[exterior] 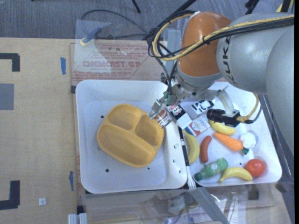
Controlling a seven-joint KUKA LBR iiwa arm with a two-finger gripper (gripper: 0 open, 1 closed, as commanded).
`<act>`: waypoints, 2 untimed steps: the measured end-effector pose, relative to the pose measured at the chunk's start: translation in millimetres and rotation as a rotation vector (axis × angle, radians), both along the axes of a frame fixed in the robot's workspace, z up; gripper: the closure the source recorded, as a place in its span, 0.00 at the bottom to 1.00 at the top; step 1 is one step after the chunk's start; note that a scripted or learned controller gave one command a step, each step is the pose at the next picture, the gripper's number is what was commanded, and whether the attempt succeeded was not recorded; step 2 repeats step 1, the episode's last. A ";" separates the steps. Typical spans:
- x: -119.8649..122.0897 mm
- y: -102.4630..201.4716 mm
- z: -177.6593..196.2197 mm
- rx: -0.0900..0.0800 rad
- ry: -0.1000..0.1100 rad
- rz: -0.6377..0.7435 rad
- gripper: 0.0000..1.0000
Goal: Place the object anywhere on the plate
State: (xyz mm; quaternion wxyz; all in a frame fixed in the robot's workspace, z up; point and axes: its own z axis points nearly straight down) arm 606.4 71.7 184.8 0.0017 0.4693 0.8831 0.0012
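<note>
plate (130, 135) sits in left bin (88, 125) | pincer (161, 112) right at plate's upper-right rim, clenched on a small can (163, 119) it looks like | so plate lies just down-left of can, short hop over the rim imo

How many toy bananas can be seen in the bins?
3, all in the right bin: one banana at its left edge, one near the centre under a black object, one at the front. The arm may hide more.
</note>
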 end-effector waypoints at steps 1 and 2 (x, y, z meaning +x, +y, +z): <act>0.2 -0.7 0.5 0.000 -0.001 -0.001 0.00; 0.2 -0.7 0.5 0.000 -0.001 -0.001 0.00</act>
